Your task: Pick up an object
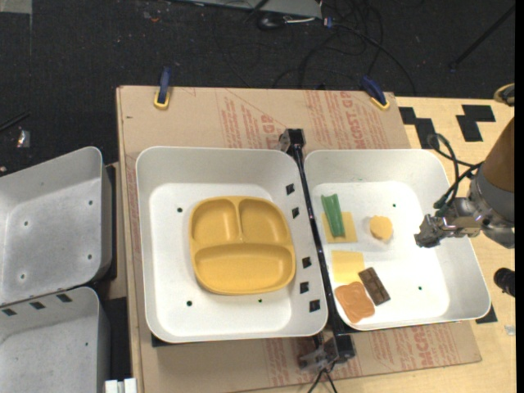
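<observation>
The right bin (426, 293) holds several small items. A green stick (332, 214) lies on a pale yellow square at the upper left. A round yellow-orange piece (381, 228) sits in the middle. Lower down lie a pale yellow block (346, 264), a dark brown bar (373, 286) and an orange slab (355, 301). My gripper (428, 234) hangs over the bin's right side, to the right of the round piece and apart from it. Nothing shows between its tips.
The left bin (164, 301) holds a yellow divided plate (241, 245). A black divider with clips (307, 219) runs between the bins. Grey metal trays (49, 219) lie off the bench to the left. The arm's body (499, 178) stands over the right rim.
</observation>
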Robot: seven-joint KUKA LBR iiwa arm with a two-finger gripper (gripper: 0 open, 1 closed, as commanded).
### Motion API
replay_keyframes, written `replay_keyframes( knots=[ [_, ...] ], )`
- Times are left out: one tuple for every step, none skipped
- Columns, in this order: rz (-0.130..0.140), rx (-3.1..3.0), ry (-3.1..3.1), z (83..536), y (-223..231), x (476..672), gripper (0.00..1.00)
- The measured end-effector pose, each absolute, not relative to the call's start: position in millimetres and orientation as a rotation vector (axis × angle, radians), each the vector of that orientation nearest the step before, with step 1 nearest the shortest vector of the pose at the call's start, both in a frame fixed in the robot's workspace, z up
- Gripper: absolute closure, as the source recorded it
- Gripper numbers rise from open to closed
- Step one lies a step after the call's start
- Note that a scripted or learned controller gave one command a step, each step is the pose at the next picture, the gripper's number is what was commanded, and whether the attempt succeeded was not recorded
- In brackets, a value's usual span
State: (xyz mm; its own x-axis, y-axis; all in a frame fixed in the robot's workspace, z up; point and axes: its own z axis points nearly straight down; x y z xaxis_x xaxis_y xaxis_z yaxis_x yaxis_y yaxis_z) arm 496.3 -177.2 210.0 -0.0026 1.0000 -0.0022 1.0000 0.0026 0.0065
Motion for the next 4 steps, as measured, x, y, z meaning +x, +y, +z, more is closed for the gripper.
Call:
replay_keyframes(
  knots=[
    [0.001,2.218,2.222,217,-177,497.0,1.0],
    [0.002,2.214,2.229,221,-134,501.4,1.0],
    [0.003,2.213,2.232,216,-73,513.5,1.0],
    [0.001,2.214,2.231,209,-19,522.9,1.0]
  ],
)
